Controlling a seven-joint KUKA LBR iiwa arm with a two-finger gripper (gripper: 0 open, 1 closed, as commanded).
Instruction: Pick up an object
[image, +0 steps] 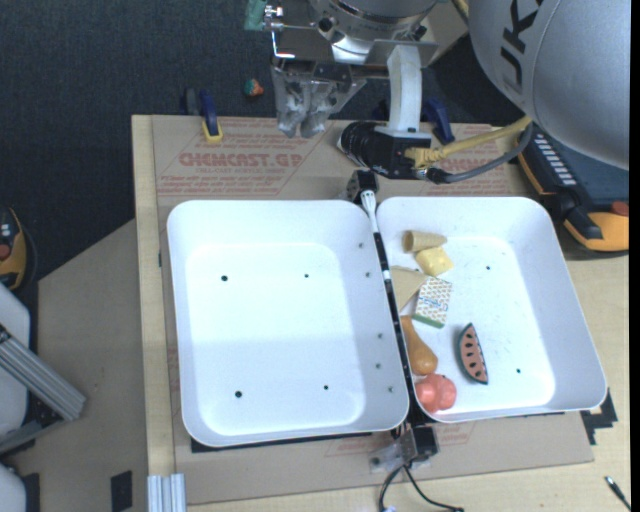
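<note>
White left bin; toys hug right bin's left edge; jaws' state unclear.

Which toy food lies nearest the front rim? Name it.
The pink round piece, at the right bin's front-left corner; the watermelon slice and orange piece lie farther back.

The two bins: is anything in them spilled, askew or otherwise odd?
Nothing looks spilled or damaged. The toy food all lies in the right bin, crowded along its left wall: cheese pieces, a carrot, a watermelon slice and a pink fruit.
</note>
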